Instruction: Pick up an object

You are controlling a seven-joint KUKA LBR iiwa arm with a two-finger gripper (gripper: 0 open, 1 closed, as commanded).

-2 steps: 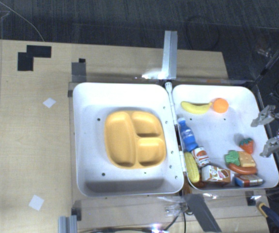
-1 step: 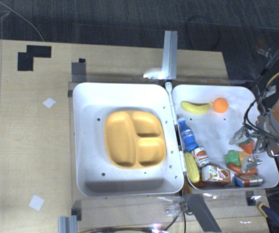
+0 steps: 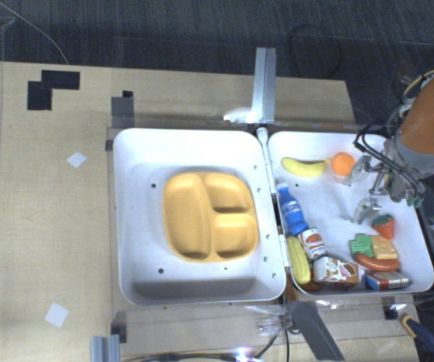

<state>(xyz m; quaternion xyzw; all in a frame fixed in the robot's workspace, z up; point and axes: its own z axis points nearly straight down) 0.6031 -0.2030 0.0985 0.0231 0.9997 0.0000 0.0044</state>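
Hanging over the right bin (image 3: 426, 241), near its right edge, the gripper (image 3: 367, 211) points down with its fingers spread and nothing between them. The fingertips sit above bare bin floor, near a strawberry (image 3: 383, 222) that lies just to their right, close to the right wall. The arm (image 3: 428, 123), grey with an orange band, enters from the right side of the bench (image 3: 43, 202).

Right bin contents: a banana (image 3: 303, 167) near the far left corner, an orange ball (image 3: 343, 164) just right of it, close to the far edge. A blue bottle (image 3: 291, 212) lies along the left wall, with a small can (image 3: 313, 244) and a corn cob (image 3: 298, 259) further toward the near edge. At the near edge lie a brown carton (image 3: 338, 272) and a small blue box (image 3: 387, 280). In the near right corner, a green piece (image 3: 361, 244), an orange block (image 3: 385, 249) and a red sausage (image 3: 377, 263) sit bunched together, touching.

Left bin (image 3: 137, 202): a yellow divided tray (image 3: 209, 216) rests at its centre, three compartments, upright.
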